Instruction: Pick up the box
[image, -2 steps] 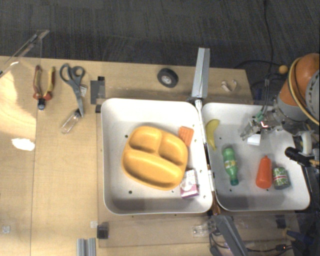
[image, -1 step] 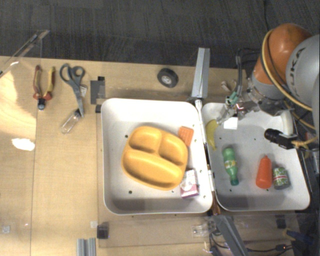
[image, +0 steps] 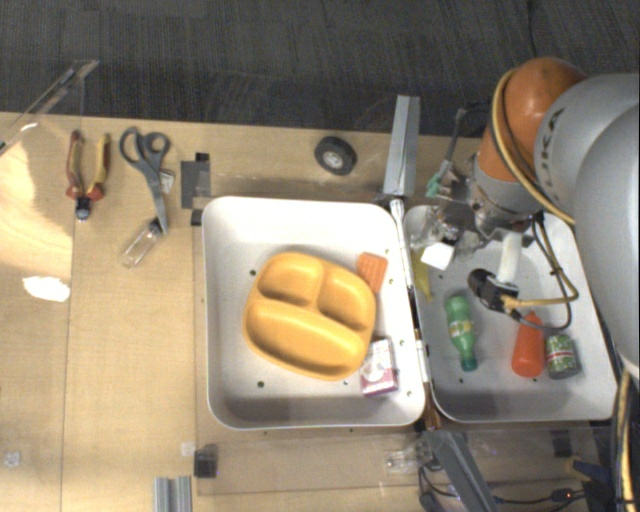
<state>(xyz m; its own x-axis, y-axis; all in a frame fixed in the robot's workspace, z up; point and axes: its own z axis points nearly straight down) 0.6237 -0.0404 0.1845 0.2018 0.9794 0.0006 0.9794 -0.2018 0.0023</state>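
Camera view: wooden bench bears two white bins, dark floor beyond; gripper state unclear

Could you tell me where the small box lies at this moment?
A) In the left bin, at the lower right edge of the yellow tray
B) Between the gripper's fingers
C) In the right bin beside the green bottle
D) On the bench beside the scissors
A: the box lies in the left bin, against the lower right edge of the yellow tray, while the gripper is over the right bin.
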